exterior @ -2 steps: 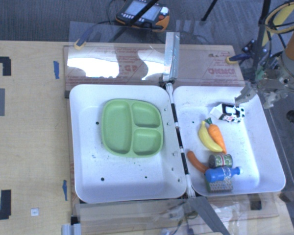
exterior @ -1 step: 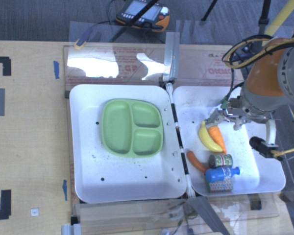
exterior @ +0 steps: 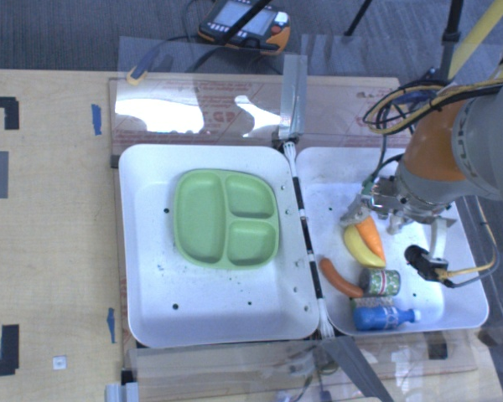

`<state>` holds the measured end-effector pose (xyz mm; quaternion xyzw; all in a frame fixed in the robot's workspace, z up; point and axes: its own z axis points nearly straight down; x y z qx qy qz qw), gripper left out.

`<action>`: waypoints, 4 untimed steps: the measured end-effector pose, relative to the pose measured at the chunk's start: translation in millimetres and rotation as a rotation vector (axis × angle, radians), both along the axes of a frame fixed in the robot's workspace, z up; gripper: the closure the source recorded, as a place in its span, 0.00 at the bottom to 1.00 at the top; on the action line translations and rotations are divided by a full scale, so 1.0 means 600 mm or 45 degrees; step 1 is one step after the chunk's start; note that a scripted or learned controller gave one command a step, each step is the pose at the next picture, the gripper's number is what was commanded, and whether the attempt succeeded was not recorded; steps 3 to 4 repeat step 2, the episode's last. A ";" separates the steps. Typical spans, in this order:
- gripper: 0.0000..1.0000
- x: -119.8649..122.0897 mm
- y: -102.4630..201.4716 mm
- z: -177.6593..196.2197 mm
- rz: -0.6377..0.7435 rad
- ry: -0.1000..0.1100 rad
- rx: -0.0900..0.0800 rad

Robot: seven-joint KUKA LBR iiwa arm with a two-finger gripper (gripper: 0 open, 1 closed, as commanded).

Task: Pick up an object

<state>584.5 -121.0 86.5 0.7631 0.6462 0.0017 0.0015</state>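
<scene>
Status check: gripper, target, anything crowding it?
Gripper low in right bin, at carrot; grasp unconfirmed. Banana touching carrot. Hot dog, can, blue bottle close below.

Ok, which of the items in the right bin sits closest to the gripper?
The orange carrot, right under the gripper; the banana, hot dog, can and blue bottle lie farther off.

You are looking at a robotics lab or test cell, not a home. The bench is bare plywood marked with black squares and bits of blue tape. Two white bins sit side by side behind a clear plastic sheet. A handheld control pendant lies on the grey carpet, beside what seem to be dark tripod legs. Loose cables hang around the grey-and-orange arm.
</scene>
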 end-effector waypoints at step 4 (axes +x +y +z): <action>1.00 0.100 0.006 0.141 0.399 0.004 -0.002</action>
